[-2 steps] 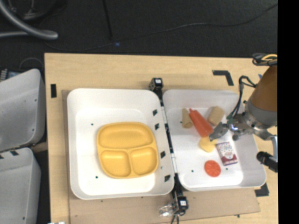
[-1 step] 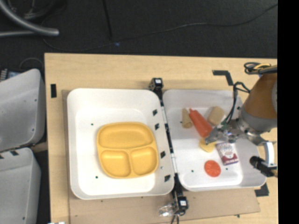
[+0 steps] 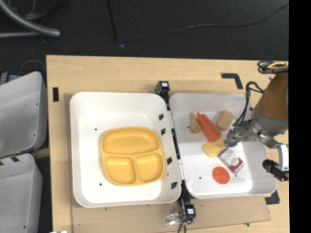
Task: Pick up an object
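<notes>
The right bin point(image 3: 194, 188) holds several small objects. An orange-red bottle-like piece point(image 3: 208, 127) lies slanted between two tan cylinders point(image 3: 195, 122) point(image 3: 224, 120). A pale yellow block point(image 3: 213, 149) sits below it, and a red disc point(image 3: 221, 175) lies near the bin's front. A small white and dark red packet point(image 3: 231, 160) rests just under my gripper point(image 3: 233, 139), which is low in the bin at the yellow block's right edge. The arm point(image 3: 273, 106) comes in from the right.
The left bin point(image 3: 87, 110) holds a yellow divided tray point(image 3: 132, 155) with three compartments. A black clip point(image 3: 162, 87) sits at the back where the bins meet. Cables lie on the dark floor beyond the bench.
</notes>
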Motion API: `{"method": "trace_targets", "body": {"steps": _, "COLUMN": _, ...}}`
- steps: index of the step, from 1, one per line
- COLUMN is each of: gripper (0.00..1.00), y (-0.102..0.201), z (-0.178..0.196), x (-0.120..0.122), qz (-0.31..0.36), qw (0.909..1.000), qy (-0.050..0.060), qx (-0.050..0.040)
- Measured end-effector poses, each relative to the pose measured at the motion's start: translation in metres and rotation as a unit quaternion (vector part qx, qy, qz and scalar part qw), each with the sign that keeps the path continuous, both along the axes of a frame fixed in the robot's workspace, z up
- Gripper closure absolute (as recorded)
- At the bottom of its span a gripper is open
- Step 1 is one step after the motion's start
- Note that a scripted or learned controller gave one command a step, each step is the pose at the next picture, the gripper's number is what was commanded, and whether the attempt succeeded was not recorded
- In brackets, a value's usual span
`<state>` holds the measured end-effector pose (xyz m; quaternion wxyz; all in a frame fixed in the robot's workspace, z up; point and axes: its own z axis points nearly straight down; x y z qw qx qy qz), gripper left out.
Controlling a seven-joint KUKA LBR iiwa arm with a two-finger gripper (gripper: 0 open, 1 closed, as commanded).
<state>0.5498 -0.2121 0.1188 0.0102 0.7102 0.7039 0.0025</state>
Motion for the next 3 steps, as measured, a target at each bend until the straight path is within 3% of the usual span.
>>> {"method": "trace_targets", "body": {"steps": 1, "gripper": 1.00, "y": 0.007, "z": 0.059, "x": 0.006, "qz": 0.006, "qw": 1.0000, "qy": 0.006, "qx": 0.0043}}
{"method": "trace_targets", "body": {"steps": 3, "gripper": 1.00, "y": 0.004, "z": 0.157, "x": 0.009, "qz": 0.006, "qw": 1.0000, "qy": 0.005, "qx": 0.0040}}
